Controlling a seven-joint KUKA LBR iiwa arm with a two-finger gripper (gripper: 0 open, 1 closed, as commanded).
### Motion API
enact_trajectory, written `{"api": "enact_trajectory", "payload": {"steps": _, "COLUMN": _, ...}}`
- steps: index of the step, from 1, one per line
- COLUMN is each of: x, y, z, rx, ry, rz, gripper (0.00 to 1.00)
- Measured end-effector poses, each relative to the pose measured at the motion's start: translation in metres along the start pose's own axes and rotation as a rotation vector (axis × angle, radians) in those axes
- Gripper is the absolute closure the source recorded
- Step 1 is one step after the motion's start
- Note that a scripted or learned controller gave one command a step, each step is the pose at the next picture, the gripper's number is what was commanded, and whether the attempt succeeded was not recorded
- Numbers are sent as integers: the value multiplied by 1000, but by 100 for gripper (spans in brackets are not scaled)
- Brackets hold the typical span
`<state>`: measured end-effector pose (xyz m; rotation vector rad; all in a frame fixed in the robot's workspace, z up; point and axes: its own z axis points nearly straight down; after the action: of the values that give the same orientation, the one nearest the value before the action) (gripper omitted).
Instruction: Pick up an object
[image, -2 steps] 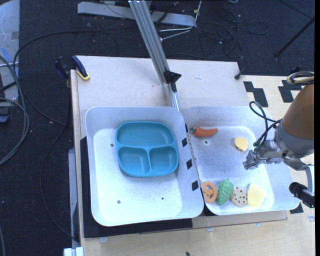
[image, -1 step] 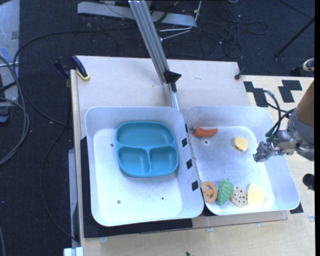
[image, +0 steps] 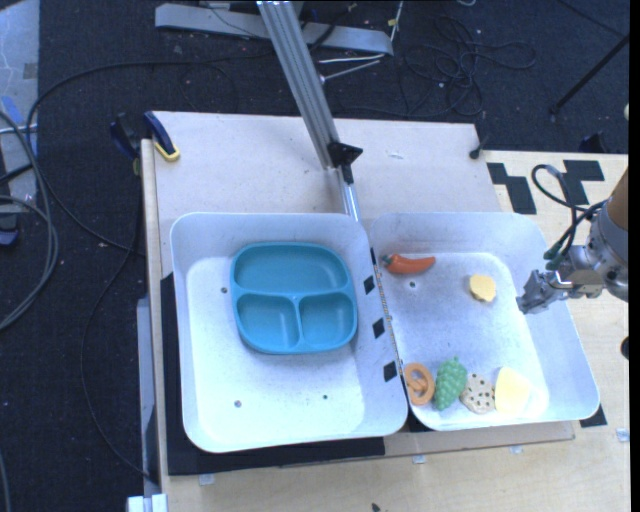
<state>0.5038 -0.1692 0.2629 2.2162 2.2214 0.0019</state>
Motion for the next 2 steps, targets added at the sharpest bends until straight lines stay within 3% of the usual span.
{"api": "enact_trajectory", "payload": {"steps": 2, "x": 95, "y": 18, "z": 6, "rx": 5, "ry": 3, "rz": -4, "gripper": 100}}
